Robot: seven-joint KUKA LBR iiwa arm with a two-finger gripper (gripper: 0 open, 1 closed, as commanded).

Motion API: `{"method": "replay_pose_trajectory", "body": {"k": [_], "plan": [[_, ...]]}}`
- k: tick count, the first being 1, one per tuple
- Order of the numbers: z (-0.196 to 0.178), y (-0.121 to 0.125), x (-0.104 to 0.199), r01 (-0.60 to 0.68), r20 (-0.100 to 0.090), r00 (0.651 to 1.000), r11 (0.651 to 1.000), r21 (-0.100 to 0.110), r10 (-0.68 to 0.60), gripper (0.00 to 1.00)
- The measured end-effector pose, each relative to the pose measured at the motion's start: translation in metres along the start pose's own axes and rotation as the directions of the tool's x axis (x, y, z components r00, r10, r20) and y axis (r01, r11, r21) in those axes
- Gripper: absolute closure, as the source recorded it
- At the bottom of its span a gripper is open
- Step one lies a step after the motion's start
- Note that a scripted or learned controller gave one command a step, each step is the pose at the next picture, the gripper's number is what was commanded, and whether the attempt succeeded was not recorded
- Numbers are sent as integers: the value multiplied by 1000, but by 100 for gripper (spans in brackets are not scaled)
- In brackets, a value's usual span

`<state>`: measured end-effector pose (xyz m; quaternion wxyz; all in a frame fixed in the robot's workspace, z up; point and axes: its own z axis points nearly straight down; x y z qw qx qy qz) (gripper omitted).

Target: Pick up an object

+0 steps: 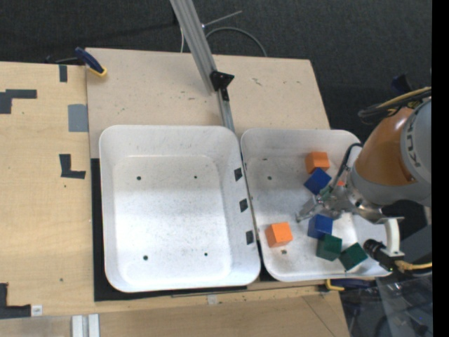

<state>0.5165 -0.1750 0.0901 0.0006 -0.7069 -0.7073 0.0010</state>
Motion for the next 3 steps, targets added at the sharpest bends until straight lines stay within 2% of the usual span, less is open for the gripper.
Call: {"method": "replay_pose_trajectory", "body": {"k": [1,3], "plan": [[-11,0,1,1,-2,1000,1000,1,-1,100],[-96,-2,-6,0,1,1000,1000,-5,0,100]]}}
